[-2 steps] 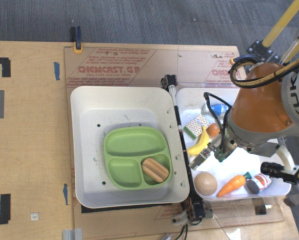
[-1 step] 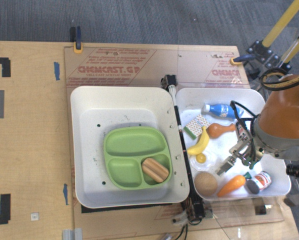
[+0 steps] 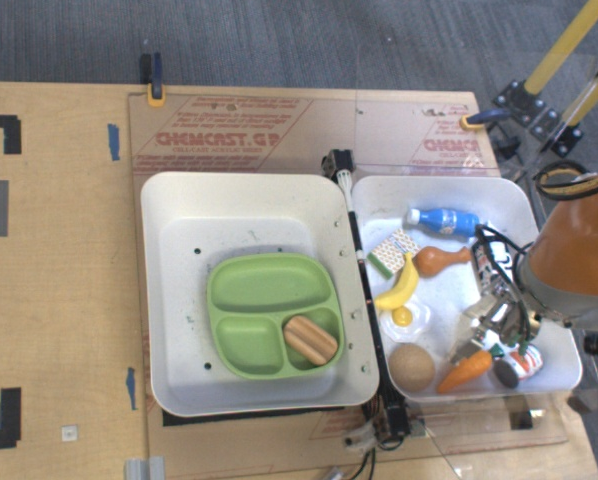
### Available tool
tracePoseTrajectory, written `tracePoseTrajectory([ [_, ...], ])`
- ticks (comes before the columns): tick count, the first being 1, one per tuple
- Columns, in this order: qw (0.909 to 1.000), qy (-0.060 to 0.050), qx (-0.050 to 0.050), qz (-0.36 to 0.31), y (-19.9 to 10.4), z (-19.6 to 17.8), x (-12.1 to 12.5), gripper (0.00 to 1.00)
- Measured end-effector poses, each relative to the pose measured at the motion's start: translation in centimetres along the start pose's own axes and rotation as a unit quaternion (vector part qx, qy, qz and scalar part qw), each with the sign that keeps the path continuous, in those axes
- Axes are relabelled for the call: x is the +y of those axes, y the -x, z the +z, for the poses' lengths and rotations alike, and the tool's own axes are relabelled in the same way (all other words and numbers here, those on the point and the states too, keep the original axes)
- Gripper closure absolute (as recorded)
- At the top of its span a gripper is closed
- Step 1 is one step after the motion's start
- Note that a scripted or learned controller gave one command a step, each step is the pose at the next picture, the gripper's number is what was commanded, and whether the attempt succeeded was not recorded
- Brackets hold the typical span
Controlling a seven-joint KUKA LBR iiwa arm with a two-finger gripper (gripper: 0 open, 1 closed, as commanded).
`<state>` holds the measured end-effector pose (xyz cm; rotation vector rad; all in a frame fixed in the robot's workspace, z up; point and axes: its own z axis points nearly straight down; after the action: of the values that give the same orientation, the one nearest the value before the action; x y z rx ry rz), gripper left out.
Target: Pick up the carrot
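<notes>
Carrot [image 3: 466, 370] lies at the near edge of the right bin [image 3: 549, 218], between a tan ball [image 3: 412, 366] at its 9 o'clock and a small can [image 3: 520, 362] at its 3. Gripper [image 3: 491, 325] sits just above the carrot at 1 o'clock; can't tell its state. Farther: banana [image 3: 401, 286], blue bottle [image 3: 442, 220]. Left bin [image 3: 179, 203] holds a green tray [image 3: 269, 286] with a hot dog [image 3: 310, 339].
</notes>
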<state>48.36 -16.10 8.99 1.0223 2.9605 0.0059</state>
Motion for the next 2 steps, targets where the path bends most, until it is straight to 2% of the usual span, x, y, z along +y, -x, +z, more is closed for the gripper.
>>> tracePoseTrajectory([
  [1, 0.9999, 0.004, -0.013, 0.003, 0.56, -1.25, 0.25, 1.0],
  [2, 0.9999, 0.004, -0.012, 0.003, 0.5, -1.15, 0.23, 0.0],
])
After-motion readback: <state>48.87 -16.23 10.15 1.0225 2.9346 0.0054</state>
